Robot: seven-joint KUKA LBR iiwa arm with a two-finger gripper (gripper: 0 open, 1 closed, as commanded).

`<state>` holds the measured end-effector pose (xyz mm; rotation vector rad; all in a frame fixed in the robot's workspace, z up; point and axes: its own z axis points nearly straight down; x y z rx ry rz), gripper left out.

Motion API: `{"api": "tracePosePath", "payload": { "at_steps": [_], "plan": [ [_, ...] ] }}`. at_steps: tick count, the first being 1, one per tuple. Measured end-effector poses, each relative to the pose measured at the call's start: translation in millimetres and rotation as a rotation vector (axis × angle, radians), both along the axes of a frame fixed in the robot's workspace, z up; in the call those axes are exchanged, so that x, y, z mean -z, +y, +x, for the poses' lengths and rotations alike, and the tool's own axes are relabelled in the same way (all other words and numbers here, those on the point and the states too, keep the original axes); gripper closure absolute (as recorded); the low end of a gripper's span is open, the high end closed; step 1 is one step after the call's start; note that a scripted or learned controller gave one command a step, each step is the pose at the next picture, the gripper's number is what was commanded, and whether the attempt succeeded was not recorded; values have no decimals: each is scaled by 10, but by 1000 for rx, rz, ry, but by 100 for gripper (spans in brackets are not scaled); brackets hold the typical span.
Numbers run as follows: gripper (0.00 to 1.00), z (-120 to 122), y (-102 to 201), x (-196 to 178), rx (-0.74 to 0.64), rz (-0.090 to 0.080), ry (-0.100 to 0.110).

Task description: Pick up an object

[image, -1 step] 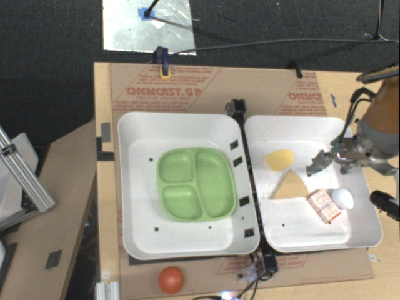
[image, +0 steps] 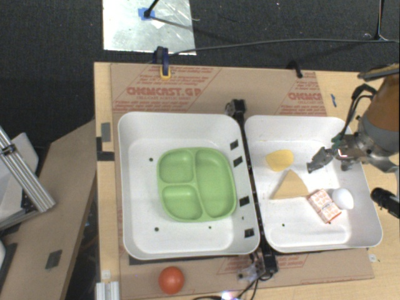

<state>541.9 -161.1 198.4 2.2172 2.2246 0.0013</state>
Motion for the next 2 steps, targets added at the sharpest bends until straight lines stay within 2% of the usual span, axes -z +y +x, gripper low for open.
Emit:
{"api": "tracePosePath", "payload": {
  "at_steps": [2],
  "plan": [
    [0, -38, -1, 838, 2, 0, 3]
  ]
}}
